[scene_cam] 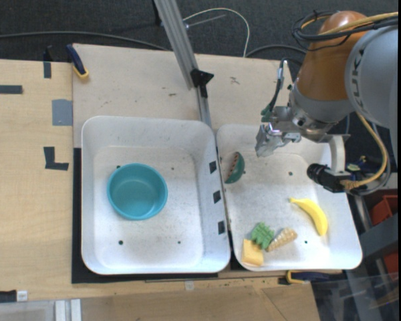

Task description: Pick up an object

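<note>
Overhead: pale wooden bench, dark tape marks on the left part, black floor along the top.

Grey arm with orange band, reaching in from the right, bent over the far end of the right bin.

Left white bin, shallow, speckled, touching its neighbour along the middle edge. Right white bin, same build, just beside it.

Slanted metal pole running from the top edge down toward the seam between the bins.

Teal bowl, upright, alone in the left bin, left of that bin's centre.

Pincer hanging above the upper left part of the right bin, pointing downward; nothing visible between the tips; whether released or clenched, cannot tell at this angle.

Yellow banana, lying on the right bin's floor toward its right side, well apart from the pincer.

Watermelon slice, red face and green rind, by the right bin's left wall, near the pincer but below and to its left, not touching.

Green leafy toy, near the right bin's front edge.

Tan cone-like piece, just right of the green toy, touching it.

Yellow wedge, at the front left corner, just below the green toy.

Yellow-and-blue clamp at the bench's far left corner.
</note>
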Robot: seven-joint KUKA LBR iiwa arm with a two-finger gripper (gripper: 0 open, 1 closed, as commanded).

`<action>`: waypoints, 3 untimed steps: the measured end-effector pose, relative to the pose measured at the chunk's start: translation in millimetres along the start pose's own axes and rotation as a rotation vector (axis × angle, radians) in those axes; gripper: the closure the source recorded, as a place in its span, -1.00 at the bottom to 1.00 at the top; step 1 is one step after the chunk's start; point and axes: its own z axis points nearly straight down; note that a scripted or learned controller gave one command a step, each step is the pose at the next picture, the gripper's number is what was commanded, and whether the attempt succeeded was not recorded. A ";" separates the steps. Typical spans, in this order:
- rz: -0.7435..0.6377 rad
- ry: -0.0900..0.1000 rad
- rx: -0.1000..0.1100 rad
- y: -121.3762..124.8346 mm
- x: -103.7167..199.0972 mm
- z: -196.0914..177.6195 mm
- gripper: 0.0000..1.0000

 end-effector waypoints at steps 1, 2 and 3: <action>0.001 -0.001 -0.001 16.2 45.8 11.8 1.00; 0.000 0.001 -0.002 27.0 100.4 2.9 1.00; 0.001 -0.001 0.000 34.6 151.7 19.2 1.00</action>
